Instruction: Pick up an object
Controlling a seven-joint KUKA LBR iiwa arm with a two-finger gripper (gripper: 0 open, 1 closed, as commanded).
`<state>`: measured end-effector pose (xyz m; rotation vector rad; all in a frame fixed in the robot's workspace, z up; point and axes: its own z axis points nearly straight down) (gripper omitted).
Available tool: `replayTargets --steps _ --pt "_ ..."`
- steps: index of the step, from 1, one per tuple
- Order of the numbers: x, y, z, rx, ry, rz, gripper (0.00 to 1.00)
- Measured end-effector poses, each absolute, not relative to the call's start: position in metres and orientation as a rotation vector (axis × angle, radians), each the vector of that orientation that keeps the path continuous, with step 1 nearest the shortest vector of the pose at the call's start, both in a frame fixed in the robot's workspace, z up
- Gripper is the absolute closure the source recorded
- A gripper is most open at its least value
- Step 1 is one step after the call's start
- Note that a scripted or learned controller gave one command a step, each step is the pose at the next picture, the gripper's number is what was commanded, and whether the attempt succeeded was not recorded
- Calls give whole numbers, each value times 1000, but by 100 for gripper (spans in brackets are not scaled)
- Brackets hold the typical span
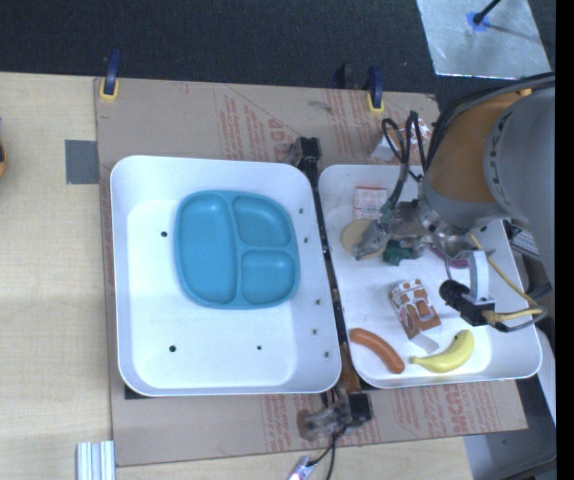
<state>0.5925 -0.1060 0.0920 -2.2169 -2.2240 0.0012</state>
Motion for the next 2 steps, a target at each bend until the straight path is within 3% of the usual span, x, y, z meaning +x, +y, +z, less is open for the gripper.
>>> replayTargets --steps 1,2 --pt "639 -139 92 -2214 -2224 4 0" --pt "648 -111 87 -2208 -2196 39 0"
